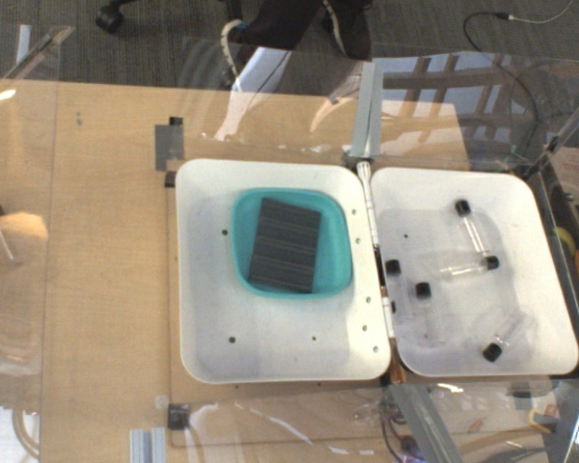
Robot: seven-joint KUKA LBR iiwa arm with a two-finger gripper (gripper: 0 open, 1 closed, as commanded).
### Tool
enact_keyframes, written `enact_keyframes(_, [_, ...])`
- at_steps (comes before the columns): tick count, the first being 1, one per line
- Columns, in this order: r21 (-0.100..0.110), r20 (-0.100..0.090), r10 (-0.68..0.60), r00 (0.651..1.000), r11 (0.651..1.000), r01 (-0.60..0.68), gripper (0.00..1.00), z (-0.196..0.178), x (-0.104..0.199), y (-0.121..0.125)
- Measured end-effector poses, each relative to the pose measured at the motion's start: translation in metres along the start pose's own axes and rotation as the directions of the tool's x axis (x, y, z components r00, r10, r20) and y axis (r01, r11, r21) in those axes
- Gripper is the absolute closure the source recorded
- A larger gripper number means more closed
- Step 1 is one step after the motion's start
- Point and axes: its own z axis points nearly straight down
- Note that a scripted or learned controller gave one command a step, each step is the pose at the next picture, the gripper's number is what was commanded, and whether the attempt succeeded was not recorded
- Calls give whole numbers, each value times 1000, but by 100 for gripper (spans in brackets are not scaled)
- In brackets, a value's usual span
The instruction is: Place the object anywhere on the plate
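A teal plate (340, 249) with rounded corners sits in the left white bin (270, 350), toward its back. A dark grey ribbed rectangular block (286, 245) lies flat on the middle of the plate, tilted slightly clockwise. Its edges stay inside the plate's rim.
The right white bin (540, 258) holds several clear plastic tubes with black caps, such as one (471, 226) at the back and one (502, 340) near the front corner. A metal divider (367, 123) runs behind the gap between the bins. Clear panels stand around the bench.
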Motion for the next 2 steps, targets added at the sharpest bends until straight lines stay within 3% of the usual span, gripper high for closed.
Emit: enact_keyframes(2, [3,0,215,977,977,-215,0,1,6,-1])
